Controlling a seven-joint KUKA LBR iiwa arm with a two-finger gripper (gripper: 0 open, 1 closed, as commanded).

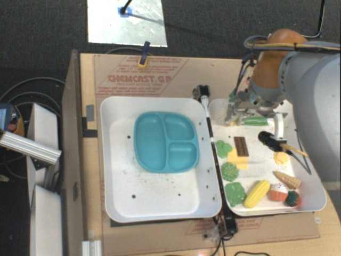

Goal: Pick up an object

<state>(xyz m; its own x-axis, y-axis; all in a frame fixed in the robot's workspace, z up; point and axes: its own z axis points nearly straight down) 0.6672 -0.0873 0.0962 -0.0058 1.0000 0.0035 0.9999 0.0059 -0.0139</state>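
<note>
My gripper (233, 117) hangs over the far left corner of the right bin (314, 193), coming down from the grey wrist with its orange band. Just to its right lies a long green toy vegetable (254, 121), close to the gripper; whether they touch I cannot tell. Nearer the front, a brown chocolate bar (241, 146) rests on a yellow block (237, 159). Along the bin's front lie a yellow corn cob (257, 193), an ice-cream cone (286, 179), a red and white piece (277, 194) and several green pieces (229, 170).
The left bin (120, 196) holds a teal divided plate (165, 142). A ridge (212, 153) where the two bin walls meet runs just left of the gripper. Cardboard (138, 73) lies under both bins, with a blue and yellow clamp (144, 55) at its far edge.
</note>
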